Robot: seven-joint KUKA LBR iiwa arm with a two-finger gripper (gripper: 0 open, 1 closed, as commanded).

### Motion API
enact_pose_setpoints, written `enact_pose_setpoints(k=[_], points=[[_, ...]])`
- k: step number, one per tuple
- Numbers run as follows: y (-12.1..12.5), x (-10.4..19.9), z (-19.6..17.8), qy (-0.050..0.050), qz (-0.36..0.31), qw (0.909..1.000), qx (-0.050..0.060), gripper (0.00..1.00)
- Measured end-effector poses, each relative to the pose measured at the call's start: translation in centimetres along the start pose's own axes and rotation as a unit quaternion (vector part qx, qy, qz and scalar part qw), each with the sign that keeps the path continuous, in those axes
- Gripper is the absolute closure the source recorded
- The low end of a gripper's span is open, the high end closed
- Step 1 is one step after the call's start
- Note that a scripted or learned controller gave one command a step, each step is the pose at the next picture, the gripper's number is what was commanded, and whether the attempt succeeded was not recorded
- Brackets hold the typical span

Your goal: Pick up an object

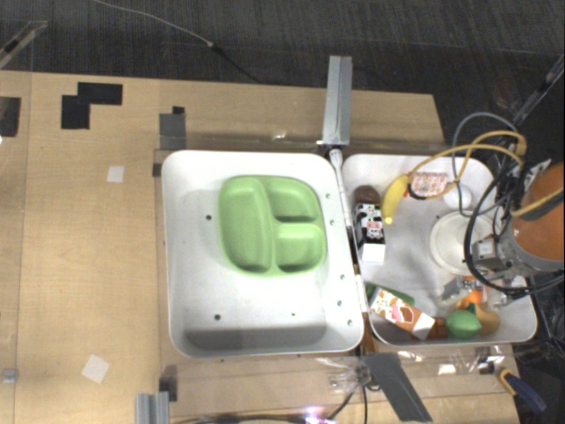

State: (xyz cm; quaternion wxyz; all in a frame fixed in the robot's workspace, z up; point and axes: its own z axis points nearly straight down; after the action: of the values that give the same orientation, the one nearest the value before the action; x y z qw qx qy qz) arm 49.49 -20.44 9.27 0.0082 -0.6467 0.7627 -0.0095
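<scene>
Tabletop (79, 263) carried two bins; green tray (269, 223) in left bin (190, 325). Hand (472, 291) low at right bin (402, 336) near-right corner, above green ball (463, 324); grip state couldn't tell.

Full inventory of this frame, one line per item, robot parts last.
left bin: 1, white, left half of the bench
green tray: 1, light green, three compartments, in the left bin
right bin: 1, white, beside the left bin
banana: 1, yellow, upper part of the right bin
dark packet: 1, black and white, along the right bin's left wall
white plate: 1, white, right side of the right bin
carton: 1, orange, white and brown, lower left of the right bin
green ball: 1, green, lower right of the right bin
arm: 1, grey with orange band, over the right bin's right edge
gripper: 1, low in the right bin just above the green ball
</scene>
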Motion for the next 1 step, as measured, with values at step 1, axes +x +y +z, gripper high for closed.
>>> enact_pose_setpoints(k=[1], points=[[0.01, 0.0, 0.0, 0.0, -0.011, 0.9999, 0.0, 0.0]])
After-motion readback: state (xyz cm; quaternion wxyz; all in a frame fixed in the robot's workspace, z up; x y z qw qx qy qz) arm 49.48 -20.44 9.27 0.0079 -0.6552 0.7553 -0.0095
